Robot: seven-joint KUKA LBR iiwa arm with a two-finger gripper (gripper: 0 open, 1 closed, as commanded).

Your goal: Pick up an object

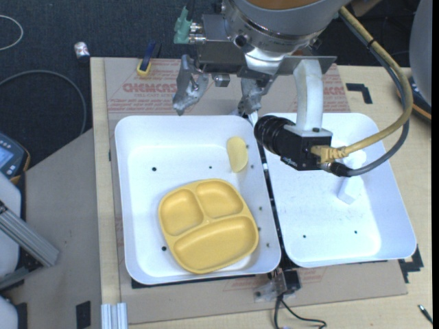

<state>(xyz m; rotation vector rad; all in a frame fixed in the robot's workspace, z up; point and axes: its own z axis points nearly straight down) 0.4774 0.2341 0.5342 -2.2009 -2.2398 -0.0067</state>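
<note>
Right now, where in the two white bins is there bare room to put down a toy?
The left bin is crowded: a yellow divided plate fills its lower middle, with a small yellow piece above. Bare floor lies along its top left, under the open gripper. The right bin has bare floor across its lower half, below the black camera.

Left bin: divided plate at near centre; small oval piece behind it, by the right wall. Right bin: touching the left bin; small block right of centre. End effector: above the far rim of the left bin, fingers spread apart. Camera unit: over the divide between bins.
</note>
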